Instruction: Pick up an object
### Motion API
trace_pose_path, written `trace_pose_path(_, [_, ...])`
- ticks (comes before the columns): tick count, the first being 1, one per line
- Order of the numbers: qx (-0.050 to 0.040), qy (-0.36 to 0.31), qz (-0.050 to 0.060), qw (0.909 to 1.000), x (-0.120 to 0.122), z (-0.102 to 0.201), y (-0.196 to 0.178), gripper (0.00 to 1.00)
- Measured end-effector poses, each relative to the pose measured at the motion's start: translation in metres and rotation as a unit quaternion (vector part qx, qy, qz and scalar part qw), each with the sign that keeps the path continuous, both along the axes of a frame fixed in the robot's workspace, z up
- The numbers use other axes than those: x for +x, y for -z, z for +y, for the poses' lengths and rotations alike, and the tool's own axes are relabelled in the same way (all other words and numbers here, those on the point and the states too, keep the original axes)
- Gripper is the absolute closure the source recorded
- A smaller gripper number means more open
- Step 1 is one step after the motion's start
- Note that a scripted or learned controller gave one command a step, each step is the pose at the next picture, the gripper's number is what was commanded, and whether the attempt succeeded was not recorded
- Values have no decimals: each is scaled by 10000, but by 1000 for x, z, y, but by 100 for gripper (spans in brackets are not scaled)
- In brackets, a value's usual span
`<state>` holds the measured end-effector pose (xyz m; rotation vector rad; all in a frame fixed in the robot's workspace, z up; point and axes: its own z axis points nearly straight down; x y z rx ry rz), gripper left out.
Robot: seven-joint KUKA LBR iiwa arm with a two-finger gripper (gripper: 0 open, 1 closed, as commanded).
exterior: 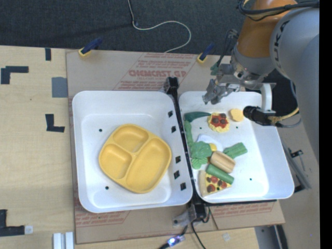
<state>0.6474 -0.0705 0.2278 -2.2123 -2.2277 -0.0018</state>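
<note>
Worktop [31,139] wooden, two white bins | pincer [213,93] above right bin's [270,180] far rim, spread unclear | toy food [218,162] piled left: risk: crowded pieces slip or lift together

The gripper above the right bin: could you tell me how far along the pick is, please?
Nothing looks picked yet. The gripper hangs over the far edge of the right bin, with nothing between its fingers. The toy pizza, hot dog and green pieces lie in the bin. Descending, closing on one and lifting all remain.
</note>
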Motion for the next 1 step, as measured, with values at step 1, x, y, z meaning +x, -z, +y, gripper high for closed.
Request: trace_pose_path(1, [-1, 0, 13, 10000, -8, 61, 11, 100])
